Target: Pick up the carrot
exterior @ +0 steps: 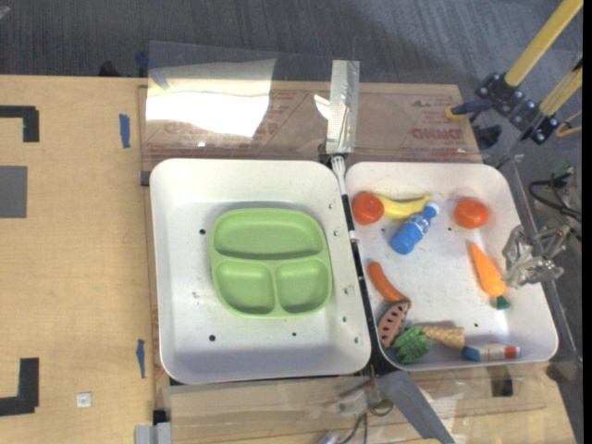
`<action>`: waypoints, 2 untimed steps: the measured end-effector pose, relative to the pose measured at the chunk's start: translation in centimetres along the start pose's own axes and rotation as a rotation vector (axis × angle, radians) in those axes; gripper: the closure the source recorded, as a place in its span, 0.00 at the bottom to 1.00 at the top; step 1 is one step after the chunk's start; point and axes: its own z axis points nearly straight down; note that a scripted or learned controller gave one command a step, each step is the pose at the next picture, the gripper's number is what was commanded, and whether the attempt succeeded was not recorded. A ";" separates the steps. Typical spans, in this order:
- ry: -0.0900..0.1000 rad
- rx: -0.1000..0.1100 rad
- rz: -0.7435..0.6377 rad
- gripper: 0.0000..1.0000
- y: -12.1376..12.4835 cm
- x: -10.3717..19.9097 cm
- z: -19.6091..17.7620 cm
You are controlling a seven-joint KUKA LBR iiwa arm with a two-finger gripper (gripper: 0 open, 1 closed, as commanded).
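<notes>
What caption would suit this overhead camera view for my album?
A carrot lies among toy foods in the right bin; a green divided plate sits in the left bin.

Arm: pose cannot be told from this camera view; no joint, wrist or orange band can be placed.
Gripper: position and finger state cannot be told.

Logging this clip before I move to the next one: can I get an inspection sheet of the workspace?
Surface: wooden bench bearing two white bins.
Job's things: carrot lies in right bin, near its right wall.
Clutter: banana, blue bottle, two orange round items, sausage, watermelon slice, ice cream cone; green divided plate in left bin.
Grippers: gripper beside the carrot, right edge.
Cables: nothing seen.
Surroundings: yellow clamps top right.
</notes>
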 end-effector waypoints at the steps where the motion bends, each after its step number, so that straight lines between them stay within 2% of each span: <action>1: -0.009 0.014 -0.220 1.00 -1.2 -4.7 -11.4; 2: 0.001 -0.004 -0.369 1.00 -0.1 -0.3 3.9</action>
